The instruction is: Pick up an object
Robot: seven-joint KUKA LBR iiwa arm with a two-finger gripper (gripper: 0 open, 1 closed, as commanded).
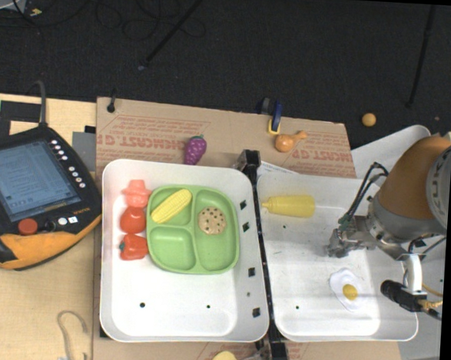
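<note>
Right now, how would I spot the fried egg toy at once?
Find the right white bin, on the arm's side. Near its front right area, below the end effector, lies the fried egg toy: flat, white, with a yellow yolk. The bin's other item, a yellow mustard bottle, lies along the far wall.

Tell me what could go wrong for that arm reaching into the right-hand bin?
1. The pincer is above bare bin floor, between the yellow mustard bottle and the fried egg, so it may close on nothing.
2. The egg lies flat, so it probably offers little to grip.
3. The bottle lies on its side near the bin's far wall and might roll away if nudged.
</note>
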